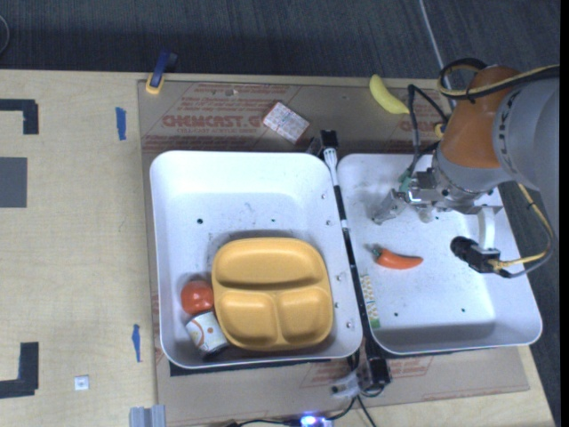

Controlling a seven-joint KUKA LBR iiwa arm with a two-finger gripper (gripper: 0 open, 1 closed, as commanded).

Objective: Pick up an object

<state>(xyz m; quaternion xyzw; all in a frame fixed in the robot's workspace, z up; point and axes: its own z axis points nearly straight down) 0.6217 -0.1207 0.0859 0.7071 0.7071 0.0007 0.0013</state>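
An orange pepper with a green stem (397, 258) lies in the right bin (444, 323), near its left middle. My gripper (388, 209) hangs low over the same bin's back left part, a short way behind the pepper and apart from it. Nothing shows held in it. The left bin (178, 194) holds a yellow compartment tray (271, 292) at the front. A red ball (196, 295) and a small white and orange toy (206, 331) are tucked against the tray's left side.
The grey arm with its orange band (471, 136) covers the right bin's back right corner, and a black cabled part (473, 252) hangs over the bin's right side. Behind the bins lie a yellow banana (388, 94), a patterned card (284, 121) and a blue clip (160, 69).
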